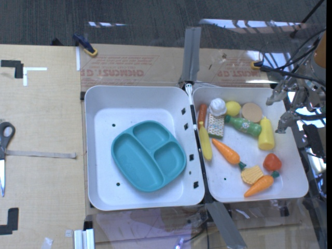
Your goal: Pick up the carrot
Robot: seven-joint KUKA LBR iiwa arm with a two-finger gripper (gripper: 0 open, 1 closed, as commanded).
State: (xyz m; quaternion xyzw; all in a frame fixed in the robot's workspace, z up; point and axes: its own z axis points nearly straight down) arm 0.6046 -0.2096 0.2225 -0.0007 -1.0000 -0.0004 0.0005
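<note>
- Desk (36, 180) of pale wood carries two shallow white bins side by side, with scissors (4, 144) lying at its far left edge.
- Left bin (98, 191) holds a teal divided plate (149, 155), three compartments, set at a tilt near the bin's middle.
- Right bin (295, 188) holds the toy food, crowded toward its upper and middle parts.
- Arm (311, 113) comes in from the right, above the right bin's upper right corner; the tool (282, 110) hangs over the bin's right rim, nothing seen between its fingers, and whether they stand open or closed I cannot tell.
- Green bottle (244, 126) lies slantwise near the top, touching a yellow bottle (266, 135) at its right end.
- Banana (205, 143) lies along the left wall of the right bin.
- Carrot (226, 151) lies in the middle of the right bin, tip toward upper left, just beside the banana.
- Second carrot (259, 186) lies near the front rim, below a tomato (272, 162) and touching a yellow crinkled chip (252, 175).
</note>
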